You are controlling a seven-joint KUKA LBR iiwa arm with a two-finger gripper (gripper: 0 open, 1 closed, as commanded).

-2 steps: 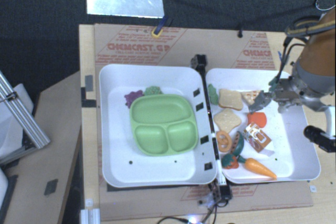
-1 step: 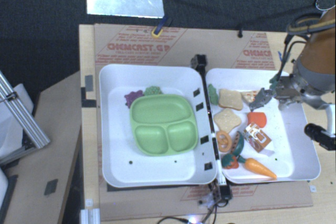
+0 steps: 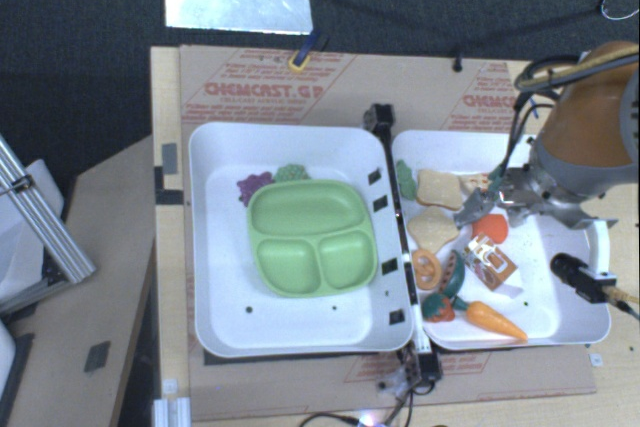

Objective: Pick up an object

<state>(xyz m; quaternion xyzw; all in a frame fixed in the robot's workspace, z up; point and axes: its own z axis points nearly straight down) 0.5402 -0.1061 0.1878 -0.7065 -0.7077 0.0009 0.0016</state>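
Nearest the camera, at the lower rim of the right bin (image 3: 575, 327), lies an orange carrot (image 3: 495, 318), below the gripper (image 3: 484, 205) and clear of it. Up from the carrot toward the gripper sits a small brown-and-white carton (image 3: 491, 264), tilted, just under a red piece (image 3: 491, 227) that lies directly beneath the fingertips. Whether the fingertips touch the red piece cannot be determined.

Gripper state: the metal fingers (image 3: 470, 212) point left and slightly downward over the right bin. The gap between them is not resolvable, so the opening cannot be told, and nothing is visibly clamped between them.

Left of the gripper, a slice of bread (image 3: 440, 187) lies flat, with a second pale slice (image 3: 432, 229) below it. Further left of the first slice, near the bin divider, rests a small green item (image 3: 404, 181). Below and left of the gripper are a pretzel (image 3: 426, 267) and a dark teal piece (image 3: 449, 281), close together.

Well to the gripper's left, the left bin (image 3: 215, 215) holds a green divided tray (image 3: 307, 236). A purple grape cluster (image 3: 253, 184) and a green leafy item (image 3: 292, 173) lie just past the tray's far edge.

The grey arm with orange housing (image 3: 590, 130) enters from the right, above the gripper.
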